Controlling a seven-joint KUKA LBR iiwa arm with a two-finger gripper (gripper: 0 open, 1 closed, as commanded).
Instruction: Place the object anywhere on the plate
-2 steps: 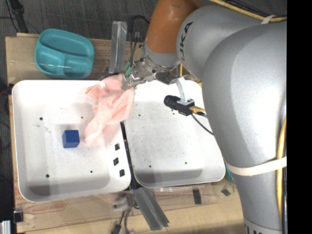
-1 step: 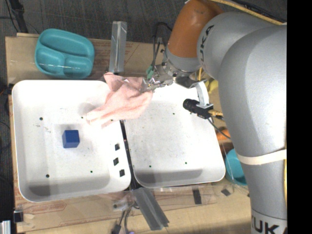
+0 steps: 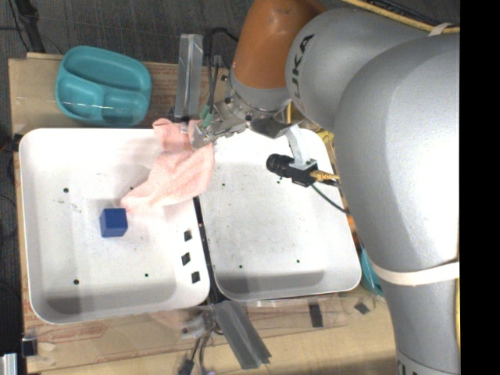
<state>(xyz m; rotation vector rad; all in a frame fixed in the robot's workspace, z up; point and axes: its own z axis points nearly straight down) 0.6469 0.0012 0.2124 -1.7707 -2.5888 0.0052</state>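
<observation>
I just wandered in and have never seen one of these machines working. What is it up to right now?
A big grey robot arm reaches in from the right over two shallow white bins. Its gripper sits at the top edge where the bins meet, right at a pink cloth that drapes down into the left bin. It appears to have the cloth's upper end pinched. A small blue cube lies alone in the left bin. A teal divided plate rests on the bench behind that bin, with nothing on it yet.

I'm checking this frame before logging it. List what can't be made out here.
- Gripper: fingertips buried in the pink cloth, so its hold is unclear.
- Right bin: right side covered by the arm.
- Teal plate: small, its compartments' contents unreadable.
- Blue cube: its faces lack detail.
</observation>
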